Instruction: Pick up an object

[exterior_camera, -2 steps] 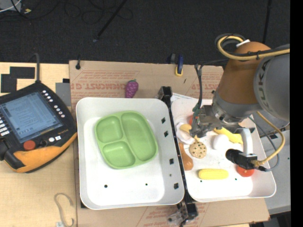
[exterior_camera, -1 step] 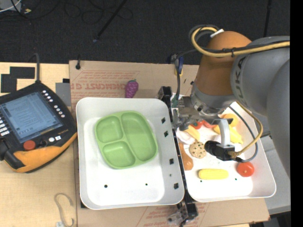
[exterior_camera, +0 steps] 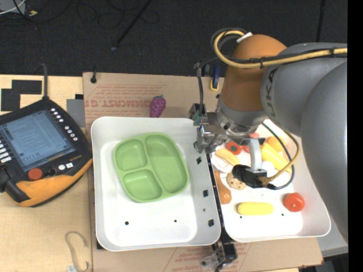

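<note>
Yellow toy (exterior_camera: pixel 255 208) lies crosswise at the right bin's (exterior_camera: pixel 303 224) front, toward the camera from the gripper (exterior_camera: pixel 211 141), which probably hovers by the divider (exterior_camera: pixel 211 214); open or closed, I cannot tell

Nothing I can read cleanly from here. The cardboard sheet (exterior_camera: pixel 122 98) under the bins has a red printed line along its far edge, but it's upside down to me and the letters don't resolve into a sure word. There's more red print on its near edge, too small. The pendant screen (exterior_camera: pixel 35 137) shows rows of text, illegible.
</note>
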### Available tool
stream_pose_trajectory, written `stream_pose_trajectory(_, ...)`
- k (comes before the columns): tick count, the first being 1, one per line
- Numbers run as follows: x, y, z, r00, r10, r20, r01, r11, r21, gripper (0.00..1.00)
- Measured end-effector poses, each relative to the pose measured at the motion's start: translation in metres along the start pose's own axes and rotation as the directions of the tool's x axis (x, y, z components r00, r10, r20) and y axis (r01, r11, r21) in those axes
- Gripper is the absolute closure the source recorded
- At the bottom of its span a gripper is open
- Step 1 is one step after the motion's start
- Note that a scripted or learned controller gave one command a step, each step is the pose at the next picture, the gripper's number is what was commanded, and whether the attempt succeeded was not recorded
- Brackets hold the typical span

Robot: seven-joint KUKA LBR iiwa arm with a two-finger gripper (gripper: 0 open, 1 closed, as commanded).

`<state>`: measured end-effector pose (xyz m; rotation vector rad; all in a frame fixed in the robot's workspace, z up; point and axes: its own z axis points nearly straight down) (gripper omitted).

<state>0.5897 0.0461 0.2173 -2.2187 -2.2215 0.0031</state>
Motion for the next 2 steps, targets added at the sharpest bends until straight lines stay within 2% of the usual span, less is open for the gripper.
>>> stream_pose_trajectory(1, 0.001, -0.011, -0.012, 1.000, 0.001, 0.000, -0.001, 1.000, 0.002, 1.00)
stream_pose_trajectory(2, 0.000, -0.005, 0.000, 1.000, 0.000, 0.001, 0.000, 1.000, 0.003, 1.00)
